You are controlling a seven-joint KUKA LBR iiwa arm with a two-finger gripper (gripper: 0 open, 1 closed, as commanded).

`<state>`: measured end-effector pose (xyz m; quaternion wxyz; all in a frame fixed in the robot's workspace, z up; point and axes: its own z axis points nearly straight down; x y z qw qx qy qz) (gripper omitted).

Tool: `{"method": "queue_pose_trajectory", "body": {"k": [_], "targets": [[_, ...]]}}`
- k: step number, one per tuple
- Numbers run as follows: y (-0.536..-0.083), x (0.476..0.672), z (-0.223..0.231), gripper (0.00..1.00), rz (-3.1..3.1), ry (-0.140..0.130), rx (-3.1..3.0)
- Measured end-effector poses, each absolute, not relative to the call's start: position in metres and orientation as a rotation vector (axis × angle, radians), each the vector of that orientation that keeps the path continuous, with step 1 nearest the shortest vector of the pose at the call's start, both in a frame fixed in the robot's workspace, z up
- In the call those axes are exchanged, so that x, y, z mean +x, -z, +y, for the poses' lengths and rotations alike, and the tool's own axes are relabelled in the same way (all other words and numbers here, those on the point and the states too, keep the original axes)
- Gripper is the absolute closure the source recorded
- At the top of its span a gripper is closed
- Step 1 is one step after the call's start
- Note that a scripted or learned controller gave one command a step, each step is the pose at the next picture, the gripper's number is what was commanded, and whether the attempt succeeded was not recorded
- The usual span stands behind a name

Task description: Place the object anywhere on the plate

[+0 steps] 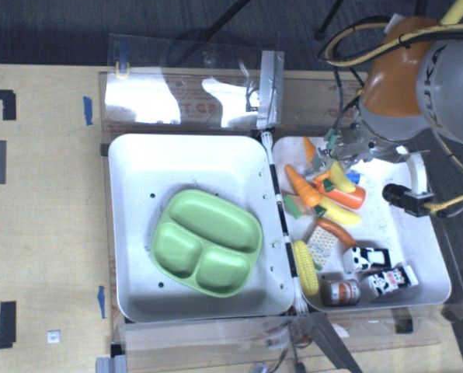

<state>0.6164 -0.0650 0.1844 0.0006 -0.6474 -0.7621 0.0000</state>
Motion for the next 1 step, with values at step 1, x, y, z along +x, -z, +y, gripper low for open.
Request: {"method": "queue_pose_trajectory", "body": {"k": [1], "targets": [[-0.1843,0.5713,-0.0056,1.00,-2.489,-0.001,-1.914]]}}
